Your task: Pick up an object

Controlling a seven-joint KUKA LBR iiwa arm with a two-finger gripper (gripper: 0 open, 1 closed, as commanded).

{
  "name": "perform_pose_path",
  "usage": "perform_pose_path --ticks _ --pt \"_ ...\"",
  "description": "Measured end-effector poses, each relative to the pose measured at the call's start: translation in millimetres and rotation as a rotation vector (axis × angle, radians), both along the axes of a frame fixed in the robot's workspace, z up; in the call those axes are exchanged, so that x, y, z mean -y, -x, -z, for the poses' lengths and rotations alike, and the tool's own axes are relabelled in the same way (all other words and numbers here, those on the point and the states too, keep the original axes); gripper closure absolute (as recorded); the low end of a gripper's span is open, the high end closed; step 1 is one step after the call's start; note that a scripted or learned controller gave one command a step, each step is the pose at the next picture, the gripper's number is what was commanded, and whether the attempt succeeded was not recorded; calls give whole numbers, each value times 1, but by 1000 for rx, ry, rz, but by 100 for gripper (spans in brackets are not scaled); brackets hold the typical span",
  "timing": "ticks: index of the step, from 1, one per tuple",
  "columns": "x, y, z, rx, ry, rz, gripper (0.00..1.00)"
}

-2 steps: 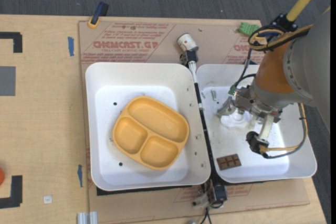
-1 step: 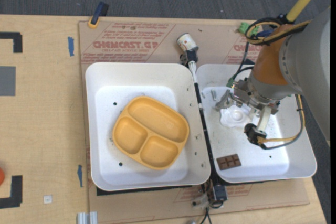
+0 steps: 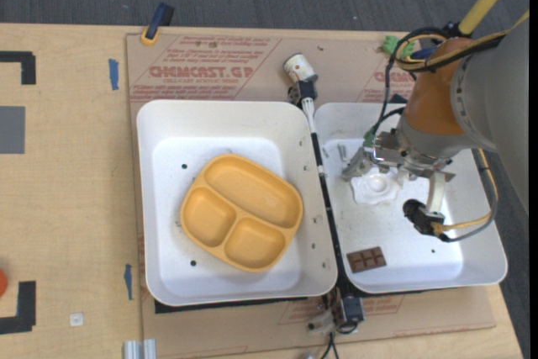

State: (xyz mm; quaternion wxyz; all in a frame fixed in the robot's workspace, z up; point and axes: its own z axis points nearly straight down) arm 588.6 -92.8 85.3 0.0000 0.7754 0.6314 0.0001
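My gripper (image 3: 380, 171) hangs low over the upper middle of the right bin (image 3: 479, 265), under the arm's orange band. Directly beneath it lies a small white crumpled object (image 3: 375, 189) on the bin floor, and I cannot tell whether the gripper touches it. Near the front of the same bin lies a small brown chocolate-like bar (image 3: 366, 260), well apart from the gripper. A yellow plate with three compartments (image 3: 242, 211) rests in the middle of the left bin (image 3: 160, 147).
A black plug on a yellow cable (image 3: 423, 217) dangles from the arm over the right bin. A white and black fitting (image 3: 298, 71) sits behind the ridge between the bins. A blue and yellow clip (image 3: 156, 23) lies at the bench's back left.
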Motion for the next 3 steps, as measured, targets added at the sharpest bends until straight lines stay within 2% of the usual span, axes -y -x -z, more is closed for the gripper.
perform_pose_path --ticks 1,2,3 --pt "0 -1 -10 3 1 0 100" --pt "0 0 -10 2 0 0 0" --pt "13 69 0 0 -1 -249 0"
